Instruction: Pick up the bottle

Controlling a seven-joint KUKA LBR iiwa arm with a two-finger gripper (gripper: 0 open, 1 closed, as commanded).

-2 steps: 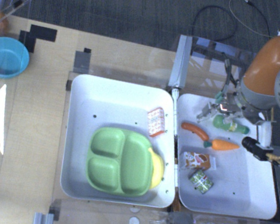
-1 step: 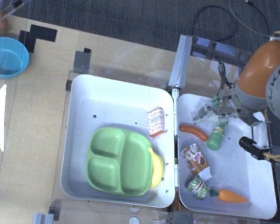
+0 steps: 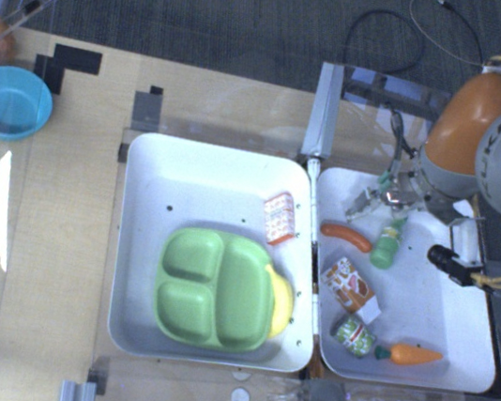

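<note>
Two white bins sit side by side; the right bin point(image 3: 478, 376) holds the green bottle point(image 3: 387, 243), standing near its upper middle, just right of a sausage point(image 3: 347, 236). The gripper point(image 3: 387, 193) hangs at the bin's top edge, just above the bottle, its fingers spread apart around nothing. Lower right lies a carrot point(image 3: 413, 355); the left bin point(image 3: 137, 223) carries a green tray point(image 3: 215, 287).

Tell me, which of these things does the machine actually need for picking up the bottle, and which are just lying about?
Needed for the job:
- green bottle, in the right bin
- hand, poised just above it

Just lying about:
- sausage
- carton
- carrot
- small can
- green tray and packet, in the left bin
- blue bowl
</note>
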